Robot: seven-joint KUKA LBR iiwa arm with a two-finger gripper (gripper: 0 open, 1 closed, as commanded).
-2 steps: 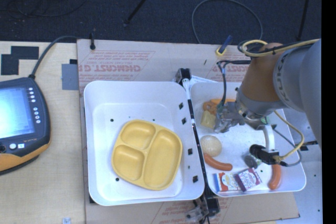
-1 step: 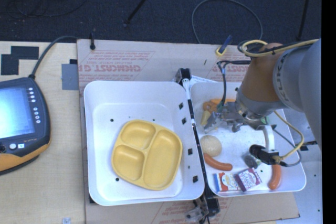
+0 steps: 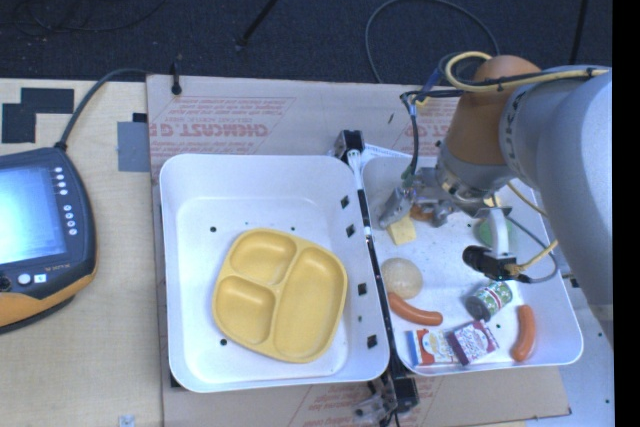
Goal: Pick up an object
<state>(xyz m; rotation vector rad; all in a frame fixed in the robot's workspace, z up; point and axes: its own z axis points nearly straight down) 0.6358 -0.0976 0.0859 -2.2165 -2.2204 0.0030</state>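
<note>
A cheese wedge (image 3: 403, 232) lies in the right bin (image 3: 560, 347), just below the gripper (image 3: 412, 204), whose spread fingers are seen with nothing between them. Nothing is lifted yet; the grasp and the lift are judged still to be done. A yellow tray (image 3: 280, 293) sits in the left bin (image 3: 190, 215).

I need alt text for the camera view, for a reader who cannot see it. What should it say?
A grey robot arm reaches from the right into the right bin, its gripper low beside a yellow block. That bin also holds two sausages, a small can, a pale round piece and a packet. The left bin holds a yellow tray.
</note>
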